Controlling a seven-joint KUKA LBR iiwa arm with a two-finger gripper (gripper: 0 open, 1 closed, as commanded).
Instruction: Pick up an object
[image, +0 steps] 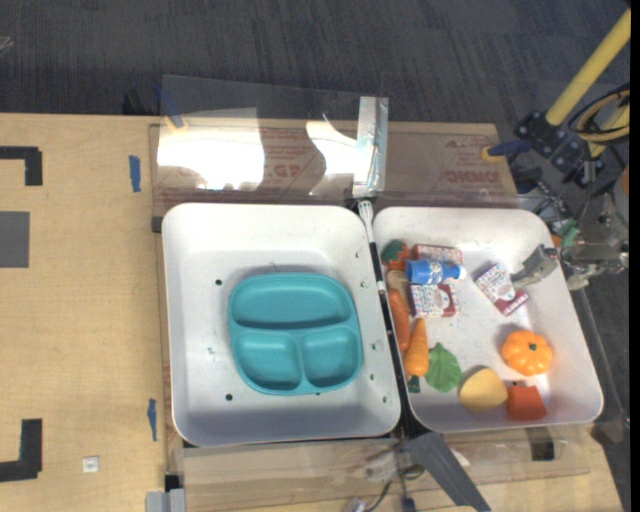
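The right white bin (560, 400) holds several toy items. An orange carrot (416, 348) lies by a green leafy piece (443, 366) along its left side. A blue bottle (432, 270) and a small white carton (432, 298) sit near the top left. A pink-and-white packet (497, 285) is in the middle, with an orange pumpkin (526, 353), a yellow fruit (482, 389) and a red block (526, 402) lower down. My gripper (535, 266) reaches in over the bin's right rim, just right of the pink-and-white packet, with nothing seen held.
The left white bin (190, 400) holds a teal divided plate (294, 332). A clear plastic sheet (270, 150) stands behind the bins. Cables and a yellow pole (590, 70) crowd the upper right, by the arm.
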